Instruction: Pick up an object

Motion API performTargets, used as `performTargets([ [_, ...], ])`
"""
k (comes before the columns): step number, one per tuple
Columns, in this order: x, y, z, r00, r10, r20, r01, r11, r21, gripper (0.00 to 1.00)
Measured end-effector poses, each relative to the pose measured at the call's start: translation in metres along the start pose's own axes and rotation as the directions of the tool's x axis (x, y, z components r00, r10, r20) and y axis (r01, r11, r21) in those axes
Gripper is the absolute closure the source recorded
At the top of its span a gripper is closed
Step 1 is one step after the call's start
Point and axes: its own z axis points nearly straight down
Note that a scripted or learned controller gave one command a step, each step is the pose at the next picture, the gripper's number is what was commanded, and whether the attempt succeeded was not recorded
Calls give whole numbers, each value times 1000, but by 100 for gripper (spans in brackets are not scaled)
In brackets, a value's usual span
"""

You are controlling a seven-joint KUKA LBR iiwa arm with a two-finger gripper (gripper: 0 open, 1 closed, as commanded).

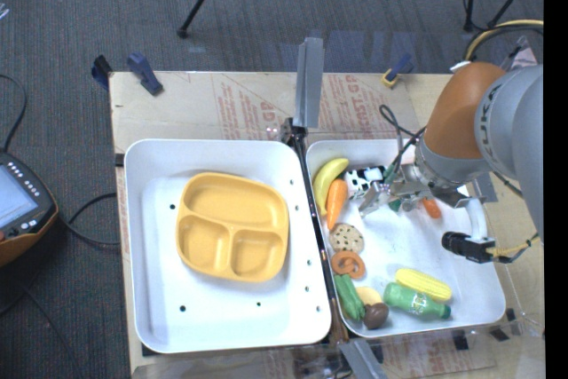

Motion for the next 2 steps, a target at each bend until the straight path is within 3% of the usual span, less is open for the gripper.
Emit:
performTargets([
  [1, -51, 33, 5, 1000, -3, -1, 3, 1000, -7, 0],
  [2, -50, 33, -3, 1000, -6, -2, 6, 1000, 1, 100],
])
